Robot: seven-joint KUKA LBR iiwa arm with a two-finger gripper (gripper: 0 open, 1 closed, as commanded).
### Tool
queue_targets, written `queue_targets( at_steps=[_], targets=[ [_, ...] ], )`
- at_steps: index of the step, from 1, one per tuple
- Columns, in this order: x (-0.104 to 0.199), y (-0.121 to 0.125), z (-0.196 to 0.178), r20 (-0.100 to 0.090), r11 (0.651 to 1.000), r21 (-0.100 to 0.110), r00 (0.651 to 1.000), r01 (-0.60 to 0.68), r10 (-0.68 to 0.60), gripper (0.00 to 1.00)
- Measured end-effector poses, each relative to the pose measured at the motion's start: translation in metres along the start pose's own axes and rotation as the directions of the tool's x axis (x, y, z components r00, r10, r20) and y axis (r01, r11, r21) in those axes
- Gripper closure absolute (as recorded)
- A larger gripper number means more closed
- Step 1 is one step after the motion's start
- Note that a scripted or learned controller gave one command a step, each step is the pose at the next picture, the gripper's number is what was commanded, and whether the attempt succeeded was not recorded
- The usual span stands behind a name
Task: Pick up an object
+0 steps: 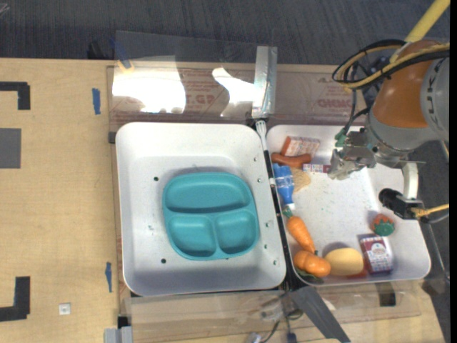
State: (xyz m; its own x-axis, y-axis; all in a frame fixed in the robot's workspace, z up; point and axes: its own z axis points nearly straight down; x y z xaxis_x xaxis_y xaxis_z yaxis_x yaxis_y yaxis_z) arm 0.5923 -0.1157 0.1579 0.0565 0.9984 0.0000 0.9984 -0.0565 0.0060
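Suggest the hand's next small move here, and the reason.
Probably a short descent: the hand hangs over the right bin's far end, close to the small pink-capped tube, with nothing seen between its fingers.

Divided tray [209, 214] sits in left bin [136, 148]; carrot [300, 233], potato [344, 261], small carton [376, 254] along right bin [418, 263] lower edge.

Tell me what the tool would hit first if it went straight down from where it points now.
Probably bare floor of the right bin. The tool hangs over the bin's upper part, its tip just right of a small pink-and-white packet. Depth is hard to judge from this slanted view, so it might clip that packet instead.
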Motion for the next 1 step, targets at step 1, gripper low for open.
queue_targets(
  at_steps=[1],
  targets=[
    [-0.0002, -0.0014, 0.0026, 0.000, 1.000, 0.005, 1.000, -0.001, 0.001, 0.00]
  ],
)
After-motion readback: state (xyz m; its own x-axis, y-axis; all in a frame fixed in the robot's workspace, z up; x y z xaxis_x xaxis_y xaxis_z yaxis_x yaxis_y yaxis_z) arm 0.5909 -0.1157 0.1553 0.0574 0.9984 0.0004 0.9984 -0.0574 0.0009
